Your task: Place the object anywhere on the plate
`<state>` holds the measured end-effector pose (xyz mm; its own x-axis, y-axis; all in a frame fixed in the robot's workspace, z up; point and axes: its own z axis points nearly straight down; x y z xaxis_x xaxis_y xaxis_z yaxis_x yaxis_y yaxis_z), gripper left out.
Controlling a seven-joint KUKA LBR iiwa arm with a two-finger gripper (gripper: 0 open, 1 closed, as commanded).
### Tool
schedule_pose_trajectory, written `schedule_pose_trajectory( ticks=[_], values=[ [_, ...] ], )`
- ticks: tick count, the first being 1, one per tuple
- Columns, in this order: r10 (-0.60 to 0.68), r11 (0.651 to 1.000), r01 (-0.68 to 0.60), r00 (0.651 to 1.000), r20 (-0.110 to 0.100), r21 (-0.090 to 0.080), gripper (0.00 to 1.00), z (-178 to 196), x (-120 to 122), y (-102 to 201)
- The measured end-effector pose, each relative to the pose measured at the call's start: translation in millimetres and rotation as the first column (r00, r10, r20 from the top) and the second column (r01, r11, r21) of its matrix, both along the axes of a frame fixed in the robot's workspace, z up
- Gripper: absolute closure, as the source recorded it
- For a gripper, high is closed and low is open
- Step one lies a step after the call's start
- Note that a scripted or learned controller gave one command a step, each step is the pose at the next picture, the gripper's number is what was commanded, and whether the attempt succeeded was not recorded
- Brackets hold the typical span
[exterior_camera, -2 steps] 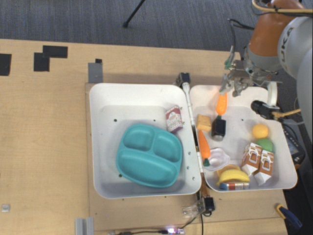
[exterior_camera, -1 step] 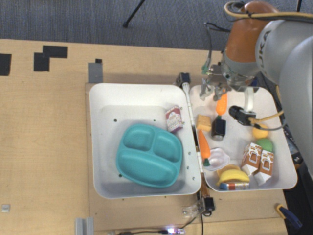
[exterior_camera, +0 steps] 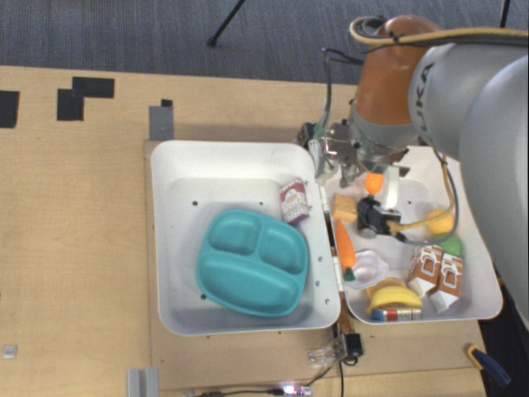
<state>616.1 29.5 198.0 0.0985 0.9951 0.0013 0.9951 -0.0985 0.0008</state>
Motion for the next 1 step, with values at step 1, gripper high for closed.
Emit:
schedule_pose_trajectory(
  ticks=[1],
  values=[
    [0.04,0.999,-0.04,0.999,-0.002,0.0,1.0,-26.0,-75.7,103.8]
  ],
)
